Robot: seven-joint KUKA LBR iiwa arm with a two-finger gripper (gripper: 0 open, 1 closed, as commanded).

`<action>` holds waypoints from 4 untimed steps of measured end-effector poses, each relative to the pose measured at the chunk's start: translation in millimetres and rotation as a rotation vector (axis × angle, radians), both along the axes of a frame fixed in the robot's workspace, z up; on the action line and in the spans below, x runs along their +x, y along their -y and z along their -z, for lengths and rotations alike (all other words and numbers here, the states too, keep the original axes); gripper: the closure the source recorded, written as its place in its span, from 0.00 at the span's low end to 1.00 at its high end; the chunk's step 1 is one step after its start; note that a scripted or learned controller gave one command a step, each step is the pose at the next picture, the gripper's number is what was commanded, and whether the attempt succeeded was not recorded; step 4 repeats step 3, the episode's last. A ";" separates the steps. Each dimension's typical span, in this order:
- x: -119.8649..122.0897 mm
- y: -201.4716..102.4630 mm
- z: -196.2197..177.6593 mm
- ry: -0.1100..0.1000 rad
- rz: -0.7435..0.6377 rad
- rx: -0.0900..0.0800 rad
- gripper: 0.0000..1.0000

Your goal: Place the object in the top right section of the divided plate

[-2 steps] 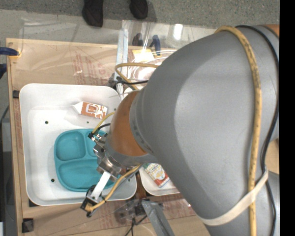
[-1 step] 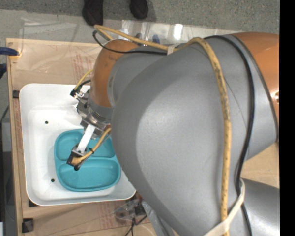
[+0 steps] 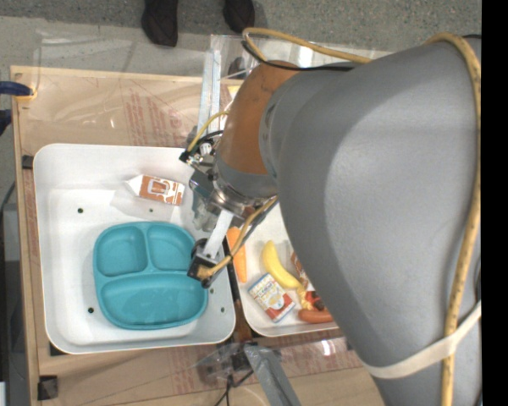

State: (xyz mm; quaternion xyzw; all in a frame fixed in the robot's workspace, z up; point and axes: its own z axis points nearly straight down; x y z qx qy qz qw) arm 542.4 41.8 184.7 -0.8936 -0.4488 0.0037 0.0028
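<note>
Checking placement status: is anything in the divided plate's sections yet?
No: all three sections of the teal divided plate show bare, and the small carton lies outside it on the left bin floor.

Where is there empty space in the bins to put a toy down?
Bare floor lies in the left bin left of the blue plate, and above it beside the small carton. The right bin is crowded with banana, carrot and box.

1 fixed overhead camera, slanted down over both bins (image 3: 42, 227)
</note>
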 end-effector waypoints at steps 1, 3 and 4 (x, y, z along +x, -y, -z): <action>7.0 -41.7 -67.7 0.004 -0.286 0.001 1.00; -78.8 -80.7 84.7 0.003 -0.491 0.003 1.00; -78.8 -80.7 84.7 0.003 -0.491 0.003 1.00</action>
